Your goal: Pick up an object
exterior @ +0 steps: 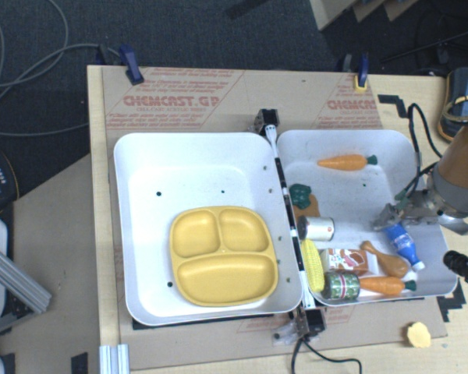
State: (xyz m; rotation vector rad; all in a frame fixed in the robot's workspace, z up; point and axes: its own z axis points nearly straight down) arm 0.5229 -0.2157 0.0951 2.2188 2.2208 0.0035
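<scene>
1. Nearest the camera, a small yellow lump (pixel 419 334) lies on the bench's front edge, outside the bins.
2. Two shallow white bins sit side by side; the left bin (pixel 140 209) carries a yellow three-compartment plastic tray (pixel 222 255).
3. Toys crowd the right bin (pixel 339 142): a blue plastic bottle with a white cap (pixel 402 244) near its right edge, an orange carrot (pixel 343 162) at the back.
4. Over that right edge, the gripper (pixel 402 213) hangs just above the bottle; whether it is spread or clamped cannot be told.
5. Judgement: a good pick centres squarely across the bottle, clear of the bin wall.

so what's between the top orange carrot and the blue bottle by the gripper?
Bare white bin floor between the orange toy carrot and small blue bottle, per camera view.
</scene>
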